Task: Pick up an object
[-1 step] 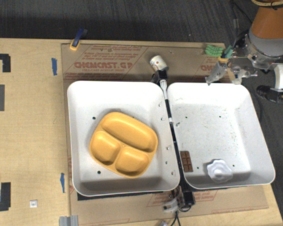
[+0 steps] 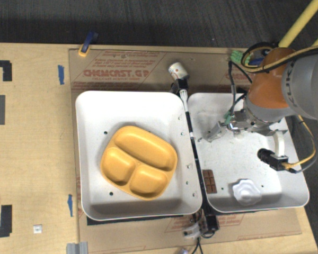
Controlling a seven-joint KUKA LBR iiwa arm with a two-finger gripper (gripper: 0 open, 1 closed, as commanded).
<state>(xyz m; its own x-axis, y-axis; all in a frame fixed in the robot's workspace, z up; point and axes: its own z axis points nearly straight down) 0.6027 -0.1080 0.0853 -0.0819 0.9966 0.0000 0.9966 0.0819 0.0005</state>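
hand [image 2: 212, 133]: low over right bin [image 2: 265, 200], near its left wall; cannot tell finger state | yellow divided tray [image 2: 139, 161]: upside down in left bin [image 2: 90, 142] | white cap [image 2: 245, 190] and brown bar [image 2: 208, 181]: right bin's near side, apart from hand

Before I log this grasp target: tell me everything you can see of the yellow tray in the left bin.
The yellow tray is a rounded, smooth piece that looks like moulded plastic, glossy mustard-yellow. It shows three bulging sections: one long one toward the far side, two smaller ones toward the near side, split by shallow grooves. It appears to lie upside down, slightly rotated, near the middle of the left bin, resting on the bin's floor. Nothing else touches it; the gripper is over the right bin.
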